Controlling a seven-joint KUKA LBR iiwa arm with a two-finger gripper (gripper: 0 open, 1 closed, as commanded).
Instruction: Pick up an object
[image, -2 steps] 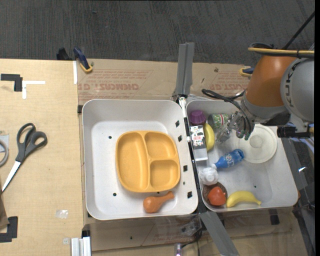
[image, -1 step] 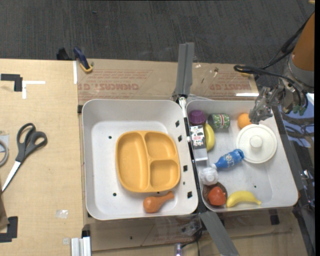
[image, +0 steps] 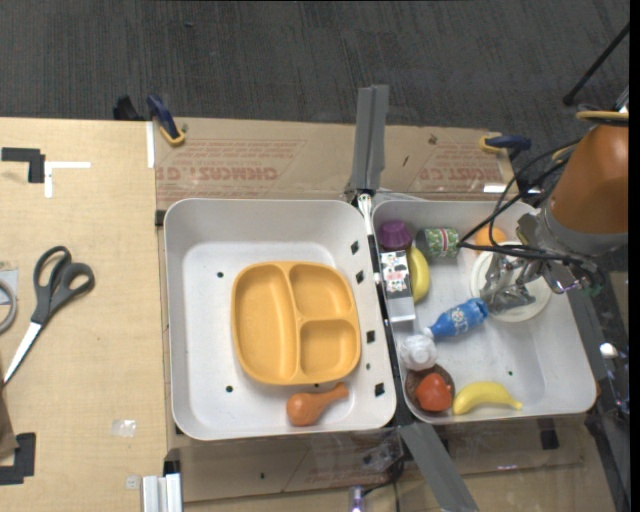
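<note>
My gripper (image: 510, 292) hangs low in the right bin (image: 560, 370), over the left part of a small white dish (image: 532, 304). Just left of it lies a blue bottle (image: 458, 319) on its side, with a white cap piece (image: 416, 350) below its end. An orange (image: 487, 237) sits behind the gripper, partly hidden by cables. Nothing shows as held.
The right bin also holds a green can (image: 438, 241), a purple cup (image: 394, 236), two bananas (image: 419, 275) (image: 485, 398) and a red tomato (image: 433, 392). In the left bin (image: 190, 330) lie a yellow divided plate (image: 295, 322) and an orange drumstick toy (image: 316, 402). Scissors (image: 50, 290) rest on the bench.
</note>
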